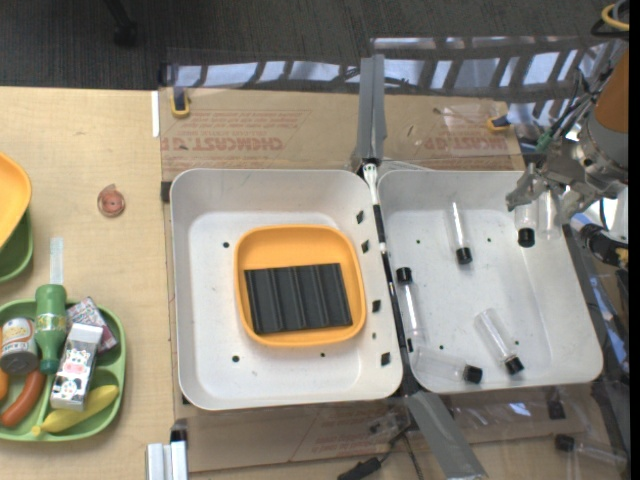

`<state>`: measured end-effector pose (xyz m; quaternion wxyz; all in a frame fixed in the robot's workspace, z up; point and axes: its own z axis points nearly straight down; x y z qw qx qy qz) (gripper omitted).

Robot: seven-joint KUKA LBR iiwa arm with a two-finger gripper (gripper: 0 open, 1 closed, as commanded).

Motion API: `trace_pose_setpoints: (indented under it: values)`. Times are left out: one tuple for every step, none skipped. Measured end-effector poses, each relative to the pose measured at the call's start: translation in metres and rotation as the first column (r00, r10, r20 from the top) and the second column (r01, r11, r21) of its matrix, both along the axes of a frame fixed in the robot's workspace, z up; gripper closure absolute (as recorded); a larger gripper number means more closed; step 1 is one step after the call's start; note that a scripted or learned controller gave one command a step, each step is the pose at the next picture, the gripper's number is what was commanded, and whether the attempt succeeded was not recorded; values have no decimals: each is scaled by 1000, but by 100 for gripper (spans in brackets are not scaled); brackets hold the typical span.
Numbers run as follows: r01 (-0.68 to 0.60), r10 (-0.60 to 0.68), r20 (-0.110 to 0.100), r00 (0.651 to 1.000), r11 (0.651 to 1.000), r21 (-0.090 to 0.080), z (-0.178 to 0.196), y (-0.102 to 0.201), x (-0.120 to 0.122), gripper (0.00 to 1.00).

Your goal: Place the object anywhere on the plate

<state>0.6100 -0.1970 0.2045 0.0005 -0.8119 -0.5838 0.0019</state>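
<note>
Tubes of clear plastic with black caps lie below and left of the gripper (545,200), the nearest tube (459,232) light, stiff, slippery, best pinched mid-barrel, while finger spread cannot be told.

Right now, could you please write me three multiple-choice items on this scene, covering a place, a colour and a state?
1. Where does the plate lie?
A. left bin
B. right bin
C. bare bench

2. What colour is the plate's rim?
A. blue
B. orange
C. white

3. Where is the gripper?
A. touching the plate
B. over the green tray
C. at the right bin's far right corner

Answers:
1 A: the plate sits in the left bin.
2 B: its rim is orange around a dark ribbed centre.
3 C: the gripper is above the right bin, near several clear tubes.
</note>
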Motion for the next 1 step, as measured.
trace_pose_setpoints:
  values:
    - [-180, 180, 2, 984, 984, -1, 33, 7, 49, 100]
